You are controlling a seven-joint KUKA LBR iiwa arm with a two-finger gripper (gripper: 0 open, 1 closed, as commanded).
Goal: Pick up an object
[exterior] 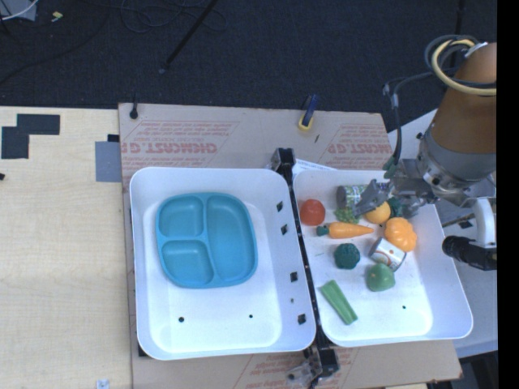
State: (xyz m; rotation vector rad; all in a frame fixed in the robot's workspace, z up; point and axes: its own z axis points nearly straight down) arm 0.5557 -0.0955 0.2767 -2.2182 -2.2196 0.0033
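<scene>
Nearest the camera in the right shallow white bin [438,318], a flat green bean-like strip [337,301] slants from upper left to lower right. Beyond it a tapered orange toy carrot [351,230] lies left-right, tip rightward. My end effector [378,198] hovers by the small yellow rounded piece [377,213]; its state I cannot tell.
</scene>
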